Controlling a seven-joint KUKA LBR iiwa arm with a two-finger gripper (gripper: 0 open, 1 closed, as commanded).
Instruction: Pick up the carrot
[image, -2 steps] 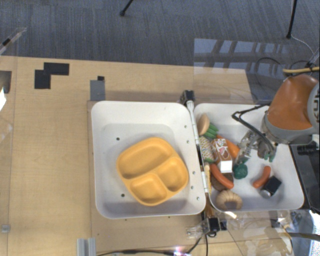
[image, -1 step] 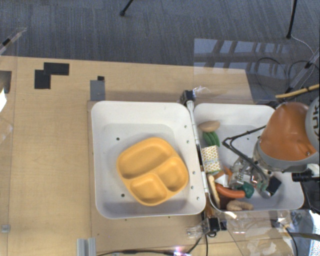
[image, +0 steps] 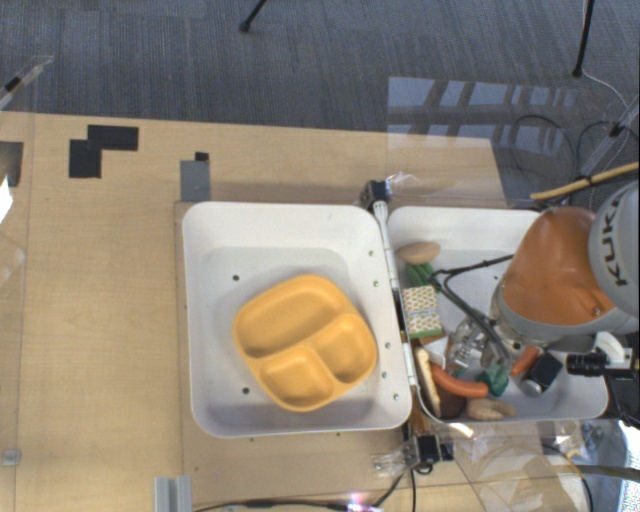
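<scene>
The carrot (image: 457, 381) is a short orange piece with a green top. It lies near the front left of the right bin (image: 500, 222), among other toy food. My gripper (image: 469, 347) hangs just above and behind the carrot, under the arm's orange band (image: 556, 268). Nothing shows between the gripper and the carrot, and the carrot still rests on the bin floor.
The left bin (image: 215, 300) holds a yellow divided plate (image: 305, 342). In the right bin are a beige oval (image: 420, 250), a green item (image: 418, 272), a patterned green box (image: 422, 311), a brown piece (image: 451, 404), a beige piece (image: 490, 408) and a small orange piece (image: 525, 360). Cables cross the bin.
</scene>
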